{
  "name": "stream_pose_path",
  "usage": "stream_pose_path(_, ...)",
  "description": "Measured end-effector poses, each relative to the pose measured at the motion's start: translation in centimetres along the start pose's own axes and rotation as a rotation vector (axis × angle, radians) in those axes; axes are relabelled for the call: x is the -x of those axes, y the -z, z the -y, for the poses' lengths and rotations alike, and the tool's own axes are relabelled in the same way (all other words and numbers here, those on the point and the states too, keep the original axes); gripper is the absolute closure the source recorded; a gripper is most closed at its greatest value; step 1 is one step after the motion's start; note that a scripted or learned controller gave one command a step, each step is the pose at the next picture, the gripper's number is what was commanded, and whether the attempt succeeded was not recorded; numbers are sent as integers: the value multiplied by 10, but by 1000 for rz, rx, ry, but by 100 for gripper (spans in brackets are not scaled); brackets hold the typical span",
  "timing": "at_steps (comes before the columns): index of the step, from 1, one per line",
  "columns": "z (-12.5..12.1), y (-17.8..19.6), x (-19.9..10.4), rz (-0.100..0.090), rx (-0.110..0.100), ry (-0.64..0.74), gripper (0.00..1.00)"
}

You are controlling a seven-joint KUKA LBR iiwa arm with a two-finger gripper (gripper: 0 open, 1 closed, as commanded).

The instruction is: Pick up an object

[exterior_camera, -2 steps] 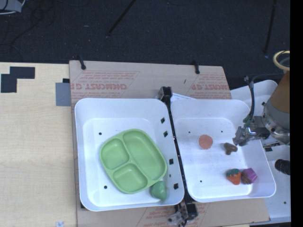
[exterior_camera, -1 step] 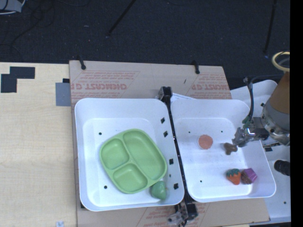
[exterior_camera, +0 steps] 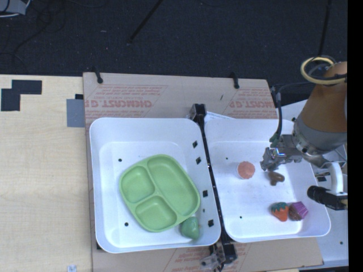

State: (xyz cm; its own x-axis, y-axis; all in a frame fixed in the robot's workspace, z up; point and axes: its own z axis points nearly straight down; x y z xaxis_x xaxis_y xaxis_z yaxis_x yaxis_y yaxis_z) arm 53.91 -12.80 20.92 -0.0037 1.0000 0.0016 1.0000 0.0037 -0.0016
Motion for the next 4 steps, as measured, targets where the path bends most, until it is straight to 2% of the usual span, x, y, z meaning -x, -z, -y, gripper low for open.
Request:
stream_pose_path(1, -18, 11, -54, 1, 0, 1, 100)
stream_pose_path(2, -28, 2, -102, 0, -2, 0, 100)
stream_pose_path(3, -38, 18, -152, 1, 0, 0, 100)
stream_pose_path(4, -59, 18, -200, 0, 0, 0, 100)
